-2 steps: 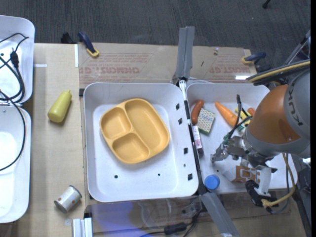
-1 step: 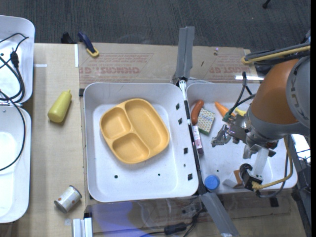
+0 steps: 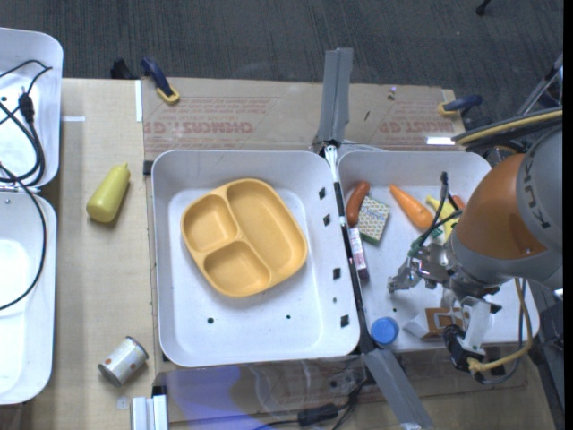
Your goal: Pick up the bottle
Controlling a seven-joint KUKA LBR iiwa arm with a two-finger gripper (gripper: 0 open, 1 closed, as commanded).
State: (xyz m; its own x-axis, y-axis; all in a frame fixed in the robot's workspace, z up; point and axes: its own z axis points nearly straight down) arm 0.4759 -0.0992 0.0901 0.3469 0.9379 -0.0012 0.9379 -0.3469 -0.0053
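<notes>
Lining up over the right bin, I read the claw as hanging just above the floor; whether it is spread or pressed together I cannot tell. The bottle (only its blue cap is clear) stands just below and left of the claw, near the bin's corner. I'd centre over the cap, come straight down, and keep off the wall beside it.

You see 1 yellow squeeze bottle lying on its side on the bench, outside both bins and just beside the left bin's left wall, near that bin's far-left corner. Its narrower capped end points toward the bench's far edge.
</notes>
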